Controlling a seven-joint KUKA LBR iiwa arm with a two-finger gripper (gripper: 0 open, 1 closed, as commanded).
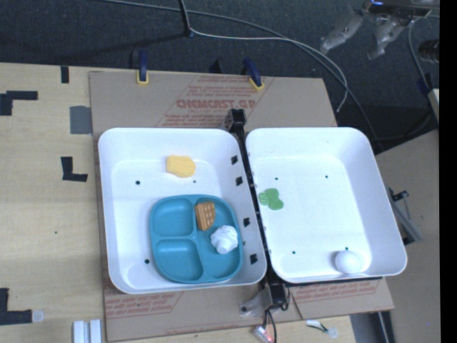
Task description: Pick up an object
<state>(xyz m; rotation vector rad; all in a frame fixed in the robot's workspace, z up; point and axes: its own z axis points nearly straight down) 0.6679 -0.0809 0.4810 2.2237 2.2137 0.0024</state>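
— Where's the gripper [364,36]?
— Upper right of the frame, well apart from both bins, fingers spread open.
— And the white ball [348,261]?
— Right bin [371,156], lower corner, against the rim.

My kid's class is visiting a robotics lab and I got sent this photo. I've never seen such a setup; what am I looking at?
One camera looks down at a slant on a bench with two shallow white bins. The left white bin holds a blue divided plastic tray carrying a small brown waffle-like block and a crumpled white lump; a yellow lumpy piece lies behind the tray. The right white bin holds a flat green piece and a white ball. The robot arm's pincer hangs top right, beyond the bins.
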